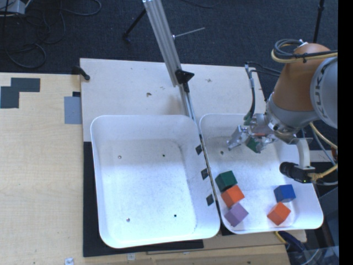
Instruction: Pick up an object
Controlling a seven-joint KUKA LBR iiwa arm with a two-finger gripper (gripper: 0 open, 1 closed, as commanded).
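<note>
My gripper (251, 141) hangs over the upper part of the right bin (309, 222). A small dark green block (255, 144) sits between its metal fingers (237, 140), and the gripper is shut on it. Lower in the same bin lie a green block (225, 179), an orange block (233, 194) and a purple block (236, 213) in a row near the bin's left wall. A blue block (284, 192) and a second orange block (279, 213) lie toward the bin's lower right.
The left bin (105, 148) stands beside the right one, with a dark divider strip (204, 173) between them. A slanted aluminium bar (165, 43) rises from behind the bins. The arm's orange band (300, 87) and cables (252, 93) stand at the right.
</note>
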